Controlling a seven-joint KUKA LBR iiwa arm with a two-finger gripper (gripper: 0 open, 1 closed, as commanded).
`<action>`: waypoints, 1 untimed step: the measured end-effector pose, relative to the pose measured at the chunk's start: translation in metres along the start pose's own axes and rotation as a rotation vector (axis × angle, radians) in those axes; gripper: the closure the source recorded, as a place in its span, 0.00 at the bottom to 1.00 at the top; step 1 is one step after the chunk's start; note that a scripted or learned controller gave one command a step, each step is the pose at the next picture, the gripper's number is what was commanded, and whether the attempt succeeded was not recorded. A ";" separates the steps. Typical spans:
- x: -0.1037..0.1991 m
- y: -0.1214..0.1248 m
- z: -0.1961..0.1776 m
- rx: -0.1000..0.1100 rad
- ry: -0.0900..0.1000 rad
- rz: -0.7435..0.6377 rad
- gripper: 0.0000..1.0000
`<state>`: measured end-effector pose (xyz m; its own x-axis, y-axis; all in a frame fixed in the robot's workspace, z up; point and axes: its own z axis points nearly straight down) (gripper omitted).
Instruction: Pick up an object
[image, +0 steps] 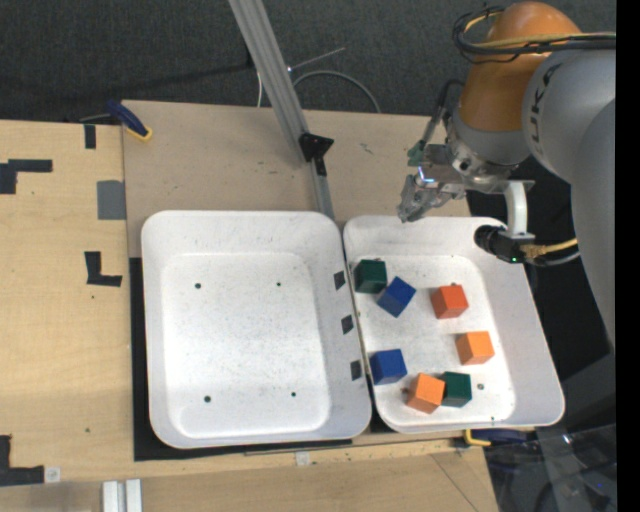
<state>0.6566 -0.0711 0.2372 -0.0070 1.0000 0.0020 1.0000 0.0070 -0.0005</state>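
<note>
Inside the right bin (520, 330) lie seven blocks: a dark green block (371, 275) touching a blue block (396, 296), a red block (449, 300), an orange block (475, 347), another blue block (387, 366), and an orange block (427, 392) touching a green block (457, 388). Just beside it sits the left bin (240, 330). Above the right bin's far rim hangs the gripper (415, 207), carrying nothing; how it is set I cannot tell. A metal pole (285, 90) slants across the bench.

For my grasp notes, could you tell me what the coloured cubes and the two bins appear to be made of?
Cubes, e.g. the red cube and blue cube: likely painted wood or foam, with a matte, even colour and crisp edges. Right bin and left bin: probably moulded plastic, white with rounded rims and slight sheen, speckled with scuffs.
</note>
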 end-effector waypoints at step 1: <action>0.064 0.003 0.001 0.001 0.000 -0.001 1.00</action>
<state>0.6588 -0.0069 0.2360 -0.0076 1.0000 0.0023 1.0000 0.0076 -0.0013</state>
